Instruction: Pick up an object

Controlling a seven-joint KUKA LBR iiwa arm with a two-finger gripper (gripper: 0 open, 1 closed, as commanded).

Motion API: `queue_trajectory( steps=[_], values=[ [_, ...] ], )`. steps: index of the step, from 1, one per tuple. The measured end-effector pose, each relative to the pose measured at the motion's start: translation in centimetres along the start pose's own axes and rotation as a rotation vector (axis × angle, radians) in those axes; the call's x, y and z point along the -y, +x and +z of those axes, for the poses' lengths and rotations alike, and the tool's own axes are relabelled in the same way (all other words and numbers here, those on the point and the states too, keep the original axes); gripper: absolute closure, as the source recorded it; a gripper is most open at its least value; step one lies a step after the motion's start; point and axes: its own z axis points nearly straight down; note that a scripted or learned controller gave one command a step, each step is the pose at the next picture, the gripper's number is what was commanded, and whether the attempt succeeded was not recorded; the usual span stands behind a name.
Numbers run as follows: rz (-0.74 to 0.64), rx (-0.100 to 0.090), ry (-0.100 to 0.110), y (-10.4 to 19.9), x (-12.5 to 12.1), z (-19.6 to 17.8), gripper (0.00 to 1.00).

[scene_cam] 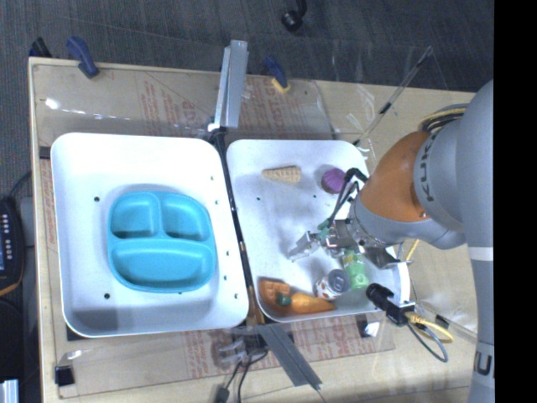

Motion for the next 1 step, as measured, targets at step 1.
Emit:
queue_trajectory(
  steps=[1],
  values=[
    [-0.004, 0.000, 0.000, 0.01, -0.09, -0.98, 1.00]
  ],
)
